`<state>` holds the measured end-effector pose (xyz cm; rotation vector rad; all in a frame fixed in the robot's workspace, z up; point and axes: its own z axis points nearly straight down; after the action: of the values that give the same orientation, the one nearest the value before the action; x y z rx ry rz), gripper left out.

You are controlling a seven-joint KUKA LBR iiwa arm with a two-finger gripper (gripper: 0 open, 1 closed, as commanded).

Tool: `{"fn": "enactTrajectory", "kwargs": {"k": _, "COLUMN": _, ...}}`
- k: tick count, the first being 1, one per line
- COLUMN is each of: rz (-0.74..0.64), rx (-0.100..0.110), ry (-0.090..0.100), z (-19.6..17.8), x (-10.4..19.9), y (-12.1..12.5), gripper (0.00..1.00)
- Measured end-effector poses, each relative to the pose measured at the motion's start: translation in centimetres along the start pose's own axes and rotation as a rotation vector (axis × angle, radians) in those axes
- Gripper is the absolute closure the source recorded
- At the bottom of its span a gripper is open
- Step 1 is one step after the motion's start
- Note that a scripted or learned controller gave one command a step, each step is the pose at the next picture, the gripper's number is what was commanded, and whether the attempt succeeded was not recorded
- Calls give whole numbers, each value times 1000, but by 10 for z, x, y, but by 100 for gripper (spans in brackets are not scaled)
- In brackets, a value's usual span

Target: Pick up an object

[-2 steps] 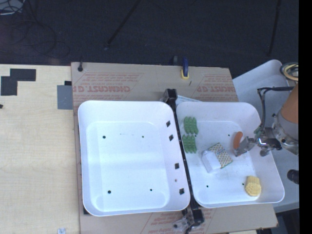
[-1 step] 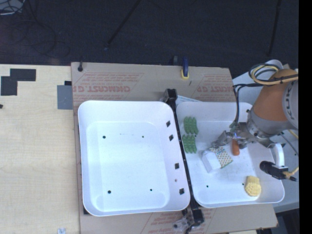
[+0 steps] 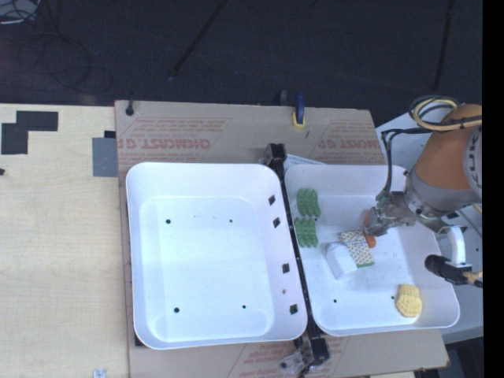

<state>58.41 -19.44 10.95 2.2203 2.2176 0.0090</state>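
Reaching in from the right edge of the counter (image 3: 71,250), my pincer (image 3: 380,220) hangs low over the right bin (image 3: 441,315), near its right wall. Whether it is released or clenched, I cannot tell. A small orange piece (image 3: 371,241) lies just below it, touching or nearly touching a patterned packet (image 3: 358,248), which rests beside a white cylinder (image 3: 340,260) toward the bin's middle. Two green blocks (image 3: 306,216) sit along that bin's left wall, well apart from my pincer. A yellow lump (image 3: 408,300) lies near its front right corner. Next to it sits the left bin (image 3: 157,325).
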Motion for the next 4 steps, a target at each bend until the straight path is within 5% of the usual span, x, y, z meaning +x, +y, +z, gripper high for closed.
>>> {"fn": "enactTrajectory", "kwargs": {"k": 1, "rz": 5, "rx": 13, "ry": -2, "z": -34, "x": -22, "y": -106, "gripper": 100}}
{"fn": "enactTrajectory", "kwargs": {"k": 2, "rz": -9, "rx": 8, "ry": 1, "z": 22, "x": 113, "y": -90, "gripper": 100}}
{"fn": "enactTrajectory", "kwargs": {"k": 3, "rz": -10, "rx": 0, "ry": 2, "z": -84, "x": 182, "y": -91, "gripper": 100}}
{"fn": "enactTrajectory", "kwargs": {"k": 4, "rz": 3, "rx": 0, "ry": -4, "z": -168, "x": 125, "y": -107, "gripper": 100}}
